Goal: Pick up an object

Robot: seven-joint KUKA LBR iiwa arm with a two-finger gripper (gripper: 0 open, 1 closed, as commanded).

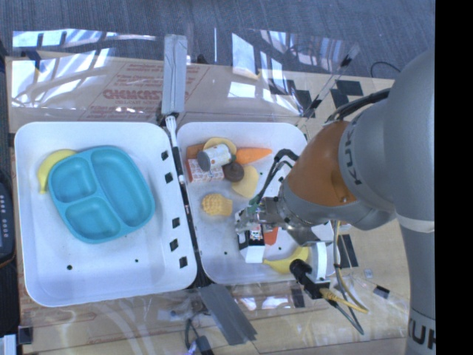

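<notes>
**Desk:** What do you have, nearest first?

**Me:** In the right bin (222, 268), by its near edge, I see the gripper (253, 237) down low, with the grey arm (384, 161) and its orange band (321, 172) coming in over the bin's right side. A yellow banana (284, 263) lies against the near edge, partly under the wrist. A small red and white object (270, 235) sits right at the gripper; I cannot make out what it is.

**Desk:** Is it holding that?

**Me:** I cannot tell. The wrist body covers the tool, so how wide it stands and whether anything is in it is hidden from me.

**Desk:** Further back?

**Me:** Mid-bin, a yellow corn cob piece (216, 205) lies apart from the gripper, toward the bin's left edge. Beyond it, toward the far edge, there is a cluster: a red carton (196, 170), a small white can (217, 156) lying on its side, a dark round piece (233, 171), a pale yellow piece (247, 182) and an orange carrot (253, 154), all touching or just beside one another.

**Desk:** And the left bin (44, 272)?

**Me:** A blue divided plate (100, 192) lies tilted toward its far left corner, with a second banana (50, 164) tucked against the plate's left rim.
</notes>
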